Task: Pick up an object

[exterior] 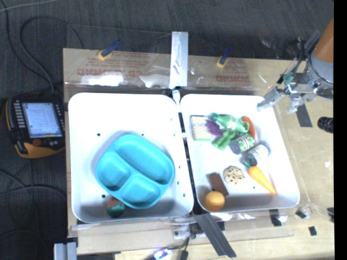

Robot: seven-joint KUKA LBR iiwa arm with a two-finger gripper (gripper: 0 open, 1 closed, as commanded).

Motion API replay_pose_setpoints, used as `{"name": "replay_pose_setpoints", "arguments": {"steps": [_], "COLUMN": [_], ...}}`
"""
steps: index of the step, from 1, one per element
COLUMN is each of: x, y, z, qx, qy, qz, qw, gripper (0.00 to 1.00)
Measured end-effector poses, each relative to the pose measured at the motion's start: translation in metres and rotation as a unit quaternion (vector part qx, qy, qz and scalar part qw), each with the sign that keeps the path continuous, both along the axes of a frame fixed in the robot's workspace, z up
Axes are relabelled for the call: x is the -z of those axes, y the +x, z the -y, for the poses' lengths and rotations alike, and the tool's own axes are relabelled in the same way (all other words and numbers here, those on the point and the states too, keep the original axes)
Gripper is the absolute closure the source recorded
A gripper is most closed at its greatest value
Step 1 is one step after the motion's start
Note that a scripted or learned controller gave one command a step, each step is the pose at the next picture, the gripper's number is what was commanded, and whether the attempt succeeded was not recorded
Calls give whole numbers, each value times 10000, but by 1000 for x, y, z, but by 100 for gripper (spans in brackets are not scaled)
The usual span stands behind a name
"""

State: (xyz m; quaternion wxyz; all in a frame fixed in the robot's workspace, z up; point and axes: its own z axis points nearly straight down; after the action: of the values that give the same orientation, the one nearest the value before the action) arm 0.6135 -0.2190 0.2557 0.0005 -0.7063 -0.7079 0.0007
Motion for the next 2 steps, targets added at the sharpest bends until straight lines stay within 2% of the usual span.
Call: {"name": "replay_pose_setpoints", "arguments": {"steps": [1, 2], "x": [-39, 86], "y": [-36, -94], "z": [-9, -36], "qx": [1751, 1941], "qy": [-16, 0], "qz": [-2, -18], "qw": [9845, 9810], "gripper": [0, 0]}}
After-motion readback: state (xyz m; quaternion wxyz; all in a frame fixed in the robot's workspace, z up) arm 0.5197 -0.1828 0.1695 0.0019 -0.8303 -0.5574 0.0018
